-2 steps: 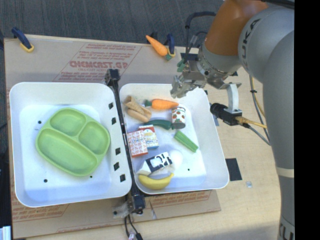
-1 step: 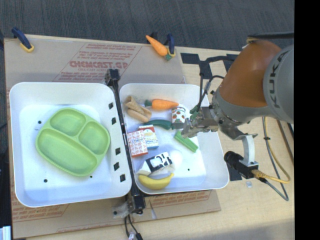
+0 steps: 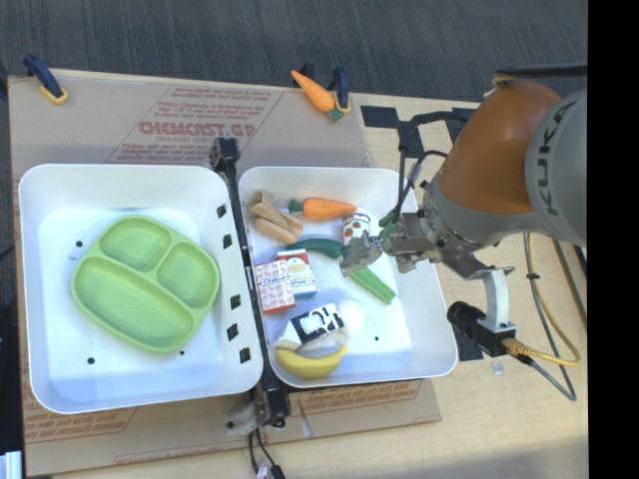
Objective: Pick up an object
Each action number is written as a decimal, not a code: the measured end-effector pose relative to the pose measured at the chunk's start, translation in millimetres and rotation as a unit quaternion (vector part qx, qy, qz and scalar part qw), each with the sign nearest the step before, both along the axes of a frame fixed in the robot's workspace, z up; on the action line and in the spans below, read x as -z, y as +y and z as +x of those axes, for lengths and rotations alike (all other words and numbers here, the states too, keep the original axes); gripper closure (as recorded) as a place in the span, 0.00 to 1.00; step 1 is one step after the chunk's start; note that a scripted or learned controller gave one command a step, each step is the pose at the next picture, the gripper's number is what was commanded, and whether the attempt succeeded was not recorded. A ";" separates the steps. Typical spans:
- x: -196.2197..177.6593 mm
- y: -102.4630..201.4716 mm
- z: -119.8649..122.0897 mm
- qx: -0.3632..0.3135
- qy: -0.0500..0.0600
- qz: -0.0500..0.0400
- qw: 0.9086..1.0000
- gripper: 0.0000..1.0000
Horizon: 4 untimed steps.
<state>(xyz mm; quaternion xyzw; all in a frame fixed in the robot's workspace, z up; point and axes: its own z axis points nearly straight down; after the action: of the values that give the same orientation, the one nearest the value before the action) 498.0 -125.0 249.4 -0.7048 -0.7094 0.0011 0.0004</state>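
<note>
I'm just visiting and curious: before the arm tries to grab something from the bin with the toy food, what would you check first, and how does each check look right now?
1. Gripper is over the right bin: ok.
2. Finger opening: cannot tell, the wrist hides it.
3. Something held already: cannot tell.
4. Nearest targets are reachable: ok, the green pod and small can lie beside the gripper.
5. Targets are well separated: not ok, the banana touches the black-and-white box.
6. Left bin with the green divided plate is out of the way: ok.

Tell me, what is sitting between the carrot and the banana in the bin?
In the camera view, between the carrot and the banana lie a small red and white box and a black and white item.
</note>
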 end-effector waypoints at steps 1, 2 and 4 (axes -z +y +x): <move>0.0 0.0 0.0 0.000 0.000 0.000 1.000 0.00; 0.0 0.0 0.0 0.000 0.000 0.000 1.000 0.00; 157.7 -64.6 -21.5 -0.001 0.000 0.001 1.000 0.00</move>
<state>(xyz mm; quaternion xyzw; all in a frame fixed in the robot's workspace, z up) 476.4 -189.6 91.7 -0.7043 -0.7099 0.0007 0.0015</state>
